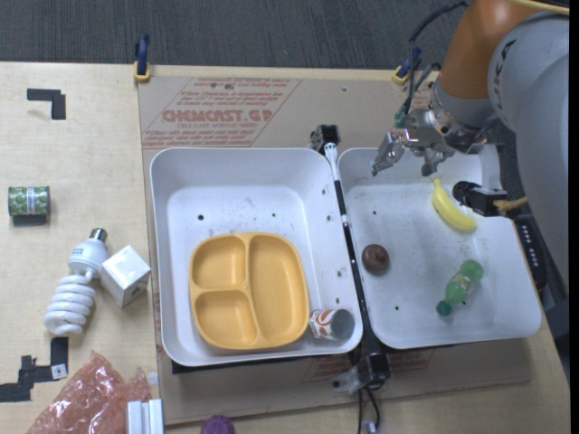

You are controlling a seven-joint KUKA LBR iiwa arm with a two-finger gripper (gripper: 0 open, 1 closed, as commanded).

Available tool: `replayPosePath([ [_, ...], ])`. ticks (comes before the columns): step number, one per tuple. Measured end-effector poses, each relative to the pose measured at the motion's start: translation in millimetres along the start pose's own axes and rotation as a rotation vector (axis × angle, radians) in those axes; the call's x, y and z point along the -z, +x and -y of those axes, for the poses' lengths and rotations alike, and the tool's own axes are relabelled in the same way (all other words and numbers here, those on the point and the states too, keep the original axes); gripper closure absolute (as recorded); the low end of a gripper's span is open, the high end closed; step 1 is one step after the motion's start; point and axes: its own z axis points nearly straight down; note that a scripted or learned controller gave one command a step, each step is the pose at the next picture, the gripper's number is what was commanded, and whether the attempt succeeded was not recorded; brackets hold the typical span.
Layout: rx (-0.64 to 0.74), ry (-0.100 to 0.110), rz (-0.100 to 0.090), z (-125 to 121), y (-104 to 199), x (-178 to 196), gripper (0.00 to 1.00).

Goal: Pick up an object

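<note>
— What is your gripper holding?
— Nothing; my fingers are spread wide above the right bin, at its far edge.
— And the banana?
— Just beside them, lying in that bin.

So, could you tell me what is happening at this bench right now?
The grey arm reaches in from the right, and its gripper hangs over the far edge of the right bin with nothing between its fingers. That bin holds a banana, a small brown ball and a green bottle lying on its side. The left bin holds a yellow divided plate and a tipped cup. Nothing has been picked up yet.
</note>
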Motion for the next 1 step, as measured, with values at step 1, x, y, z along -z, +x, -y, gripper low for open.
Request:
replayPosePath([
  [1,-0.002,0.001,0.0,32.4,-23.9,-79.9,0.0],
])
